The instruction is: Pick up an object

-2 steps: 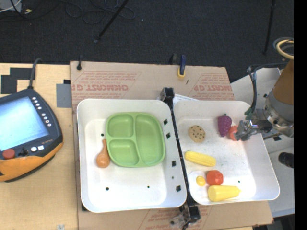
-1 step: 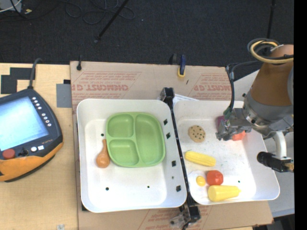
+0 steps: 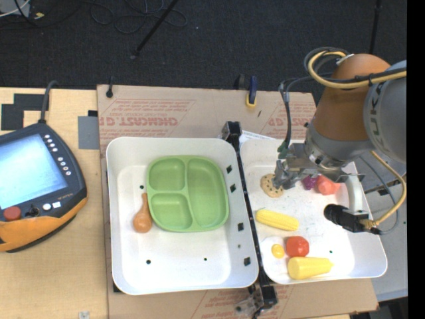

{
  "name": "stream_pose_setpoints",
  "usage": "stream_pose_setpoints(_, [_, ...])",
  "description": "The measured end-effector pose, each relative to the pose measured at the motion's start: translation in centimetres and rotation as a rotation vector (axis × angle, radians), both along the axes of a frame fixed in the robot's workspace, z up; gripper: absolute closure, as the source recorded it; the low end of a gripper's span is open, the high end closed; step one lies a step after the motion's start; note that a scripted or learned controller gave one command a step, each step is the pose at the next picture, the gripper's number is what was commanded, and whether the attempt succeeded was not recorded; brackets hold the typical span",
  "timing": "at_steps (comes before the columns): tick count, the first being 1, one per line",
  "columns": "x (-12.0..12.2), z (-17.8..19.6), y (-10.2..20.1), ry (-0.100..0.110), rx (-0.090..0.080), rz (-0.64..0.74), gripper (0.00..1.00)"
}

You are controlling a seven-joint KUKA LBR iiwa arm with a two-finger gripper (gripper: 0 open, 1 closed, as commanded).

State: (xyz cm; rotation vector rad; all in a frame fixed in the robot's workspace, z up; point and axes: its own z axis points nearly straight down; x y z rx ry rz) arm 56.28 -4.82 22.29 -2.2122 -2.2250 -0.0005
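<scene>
Yellow pepper-like toy (image 3: 309,266) at right bin's (image 3: 378,261) front edge; red tomato (image 3: 297,246) just behind, corn cob (image 3: 277,219) further back. Gripper (image 3: 284,178) low over back of right bin, tips at brown cookie (image 3: 271,186); grip state cannot be told. Pink toy (image 3: 325,185) near wrist. Left bin (image 3: 123,244) holds green divided plate (image 3: 187,194), orange spoon-like toy (image 3: 142,215) touching it.

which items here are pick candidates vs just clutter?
Job items (right bin, near the gripper):
- cookie
- corn cob
- tomato
- yellow pepper
- small yellow piece
- pink and purple pieces

Lying about:
- green divided plate, left bin
- orange pear-like piece beside the plate
- teach pendant on the bench
- blue clamp
</scene>
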Motion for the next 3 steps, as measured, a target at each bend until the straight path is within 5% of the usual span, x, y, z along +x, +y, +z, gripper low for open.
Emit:
stream_pose_setpoints(1, [1.9, 1.4, 4.8, -0.001, -0.001, -0.001, 1.00])
stream_pose_setpoints(3, [2.5, 0.8, 5.0, -0.001, -0.003, -0.006, 1.00])
